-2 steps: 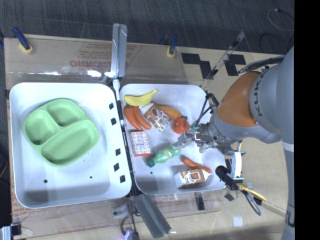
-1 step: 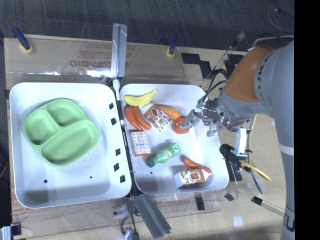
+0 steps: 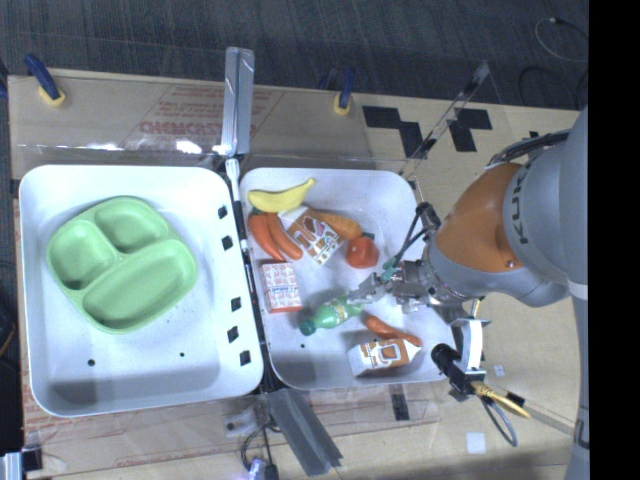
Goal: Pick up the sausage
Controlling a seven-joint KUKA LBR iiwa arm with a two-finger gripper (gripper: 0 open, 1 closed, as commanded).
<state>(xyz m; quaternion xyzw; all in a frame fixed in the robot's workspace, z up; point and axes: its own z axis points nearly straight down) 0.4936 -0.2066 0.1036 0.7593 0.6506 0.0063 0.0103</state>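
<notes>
Targeting the sausage [image 3: 267, 236]: I read it as the orange-red, slightly curved cylinder pair lying near the right bin's [image 3: 400, 190] left wall, toward its far-left corner. It looks like two links side by side, smooth and glossy, running from far-left to near-right.

Neighbours are tight. Banana [image 3: 280, 197] touches or nearly touches its far end, a patterned snack box [image 3: 315, 236] sits just beside it on the right, and a small red-and-white carton [image 3: 281, 287] lies just past its near end.

Gripper [image 3: 383, 286] is well apart from the sausage, low in the middle of that bin beside the green bottle [image 3: 330, 316], with a small carrot [image 3: 388, 328] near it. Can't tell from this angle whether it's released or clenched; nothing is visibly grasped.

Advice, my judgement: lift clear first, travel to the left wall, align the closing axis across the links' short width, and descend mid-length. Risk is clipping the bin wall or dragging the box along. Rounded surface may roll, so centre the pinch.

Green divided plate [image 3: 120, 260] sits in the left bin [image 3: 40, 368], not involved.
</notes>
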